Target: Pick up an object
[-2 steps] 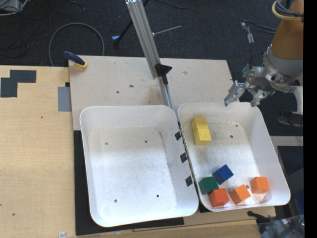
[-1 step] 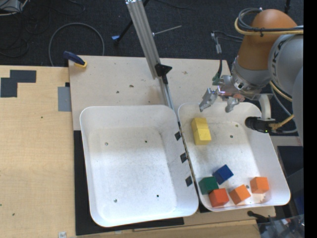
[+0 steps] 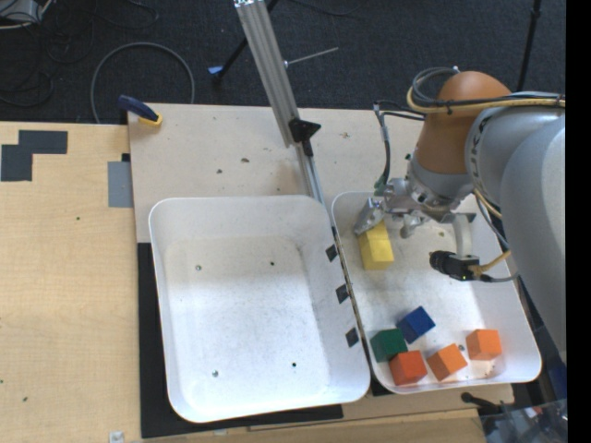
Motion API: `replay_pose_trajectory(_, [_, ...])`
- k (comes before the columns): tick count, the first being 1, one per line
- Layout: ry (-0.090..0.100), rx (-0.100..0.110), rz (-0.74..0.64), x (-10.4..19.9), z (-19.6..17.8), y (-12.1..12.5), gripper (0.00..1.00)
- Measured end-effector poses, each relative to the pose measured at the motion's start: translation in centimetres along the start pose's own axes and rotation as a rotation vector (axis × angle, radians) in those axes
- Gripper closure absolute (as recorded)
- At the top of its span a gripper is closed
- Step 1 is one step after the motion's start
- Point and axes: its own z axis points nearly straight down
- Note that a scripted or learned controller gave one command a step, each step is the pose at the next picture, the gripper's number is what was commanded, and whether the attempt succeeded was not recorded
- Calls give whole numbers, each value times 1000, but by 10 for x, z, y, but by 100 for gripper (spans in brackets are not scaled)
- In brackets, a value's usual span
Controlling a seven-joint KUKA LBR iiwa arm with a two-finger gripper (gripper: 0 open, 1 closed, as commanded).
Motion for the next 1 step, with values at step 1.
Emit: replay_pose_trajectory(1, [0,-6,2,-1,-15,2,100])
